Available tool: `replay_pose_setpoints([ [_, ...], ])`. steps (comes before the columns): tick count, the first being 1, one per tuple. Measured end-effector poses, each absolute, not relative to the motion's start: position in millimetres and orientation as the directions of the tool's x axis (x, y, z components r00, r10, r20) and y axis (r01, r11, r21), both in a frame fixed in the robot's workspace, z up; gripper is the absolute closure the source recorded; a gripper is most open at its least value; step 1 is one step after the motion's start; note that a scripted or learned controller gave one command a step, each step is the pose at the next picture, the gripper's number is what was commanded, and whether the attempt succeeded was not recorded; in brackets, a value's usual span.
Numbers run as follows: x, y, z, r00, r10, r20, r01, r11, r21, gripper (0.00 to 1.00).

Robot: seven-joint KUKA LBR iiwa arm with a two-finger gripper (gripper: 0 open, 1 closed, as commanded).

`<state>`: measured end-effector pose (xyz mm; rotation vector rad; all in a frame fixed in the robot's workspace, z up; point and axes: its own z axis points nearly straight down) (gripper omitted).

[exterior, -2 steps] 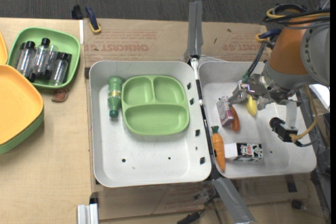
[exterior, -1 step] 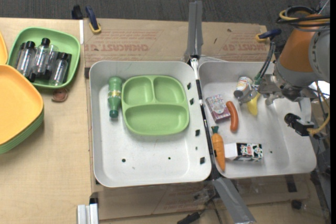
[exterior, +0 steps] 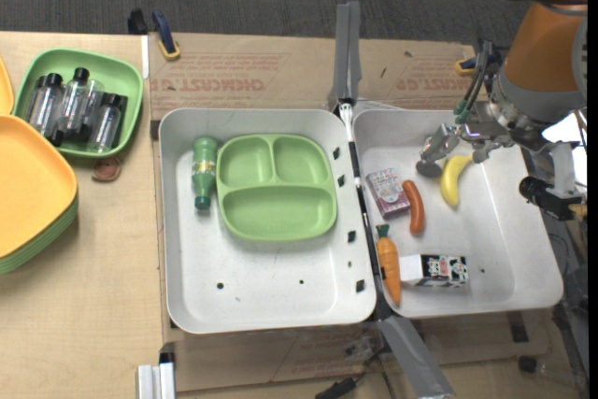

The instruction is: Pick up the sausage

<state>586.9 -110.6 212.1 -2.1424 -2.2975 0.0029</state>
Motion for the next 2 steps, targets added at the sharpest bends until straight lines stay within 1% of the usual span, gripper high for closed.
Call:
replay_pose_setpoints([
  [1,524.9,-96.6,90.8,-0.117,0.993,0.0,0.993,0.117,-0.003,0.0],
  [2,561.0,-122.7,91.2,-0.134,0.991,0.0,0.991,0.134,-0.001,0.0],
])
